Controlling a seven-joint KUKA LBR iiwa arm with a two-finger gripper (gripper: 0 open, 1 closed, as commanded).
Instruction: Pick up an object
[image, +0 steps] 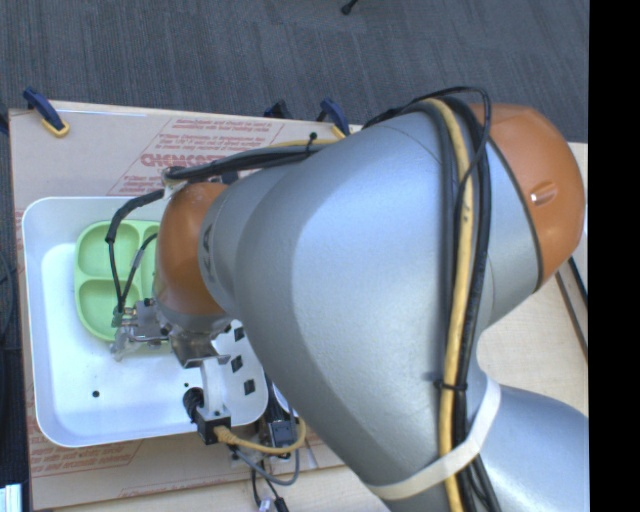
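Right now I see my grey arm (380, 300) reaching from the right across the bench, its bulk covering most of the right bin. The gripper (128, 338) sits low in the left white bin (60, 400), at the near edge of a light green divided tray (105, 275) that lies in the bin's far left part. I cannot tell whether the gripper is apart or together. Black cables (125, 250) run over the tray. Blue clamps (45, 110) grip the cardboard (210, 150) on the far side.
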